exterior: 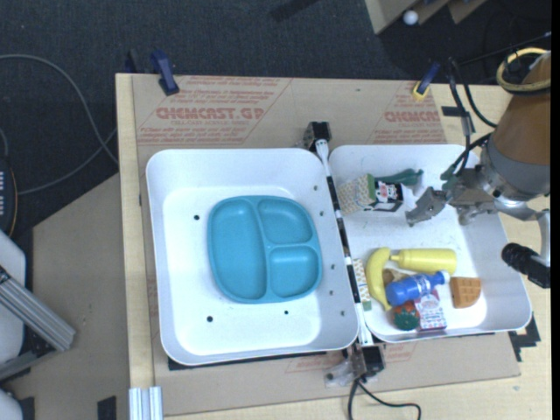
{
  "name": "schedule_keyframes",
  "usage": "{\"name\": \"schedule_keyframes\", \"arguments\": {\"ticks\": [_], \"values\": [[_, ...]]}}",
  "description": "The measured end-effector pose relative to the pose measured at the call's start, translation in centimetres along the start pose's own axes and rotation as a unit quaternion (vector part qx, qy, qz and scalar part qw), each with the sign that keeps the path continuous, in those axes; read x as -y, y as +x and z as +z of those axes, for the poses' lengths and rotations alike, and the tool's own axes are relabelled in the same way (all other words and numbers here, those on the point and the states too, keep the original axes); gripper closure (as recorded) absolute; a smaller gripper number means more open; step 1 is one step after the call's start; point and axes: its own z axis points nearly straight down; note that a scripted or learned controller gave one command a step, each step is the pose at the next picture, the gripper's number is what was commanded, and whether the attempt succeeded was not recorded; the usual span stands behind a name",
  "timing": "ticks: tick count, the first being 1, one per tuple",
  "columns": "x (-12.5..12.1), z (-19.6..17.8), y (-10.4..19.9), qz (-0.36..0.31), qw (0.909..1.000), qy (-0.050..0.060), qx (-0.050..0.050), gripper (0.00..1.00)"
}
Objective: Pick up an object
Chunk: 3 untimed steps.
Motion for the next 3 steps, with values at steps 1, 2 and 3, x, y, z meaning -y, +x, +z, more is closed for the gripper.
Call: {"name": "schedule_keyframes", "arguments": {"ticks": [1,2,3], "values": [[2.2,10.9,1.3,0.000,1.0000,-0.005,0.002,0.00],[5.8,12.4,0.4,0.001,1.0000,0.000,0.001,0.00],[5.8,11.4,0.4,0.001,1.0000,-0.001,0.001,1.00]]}}
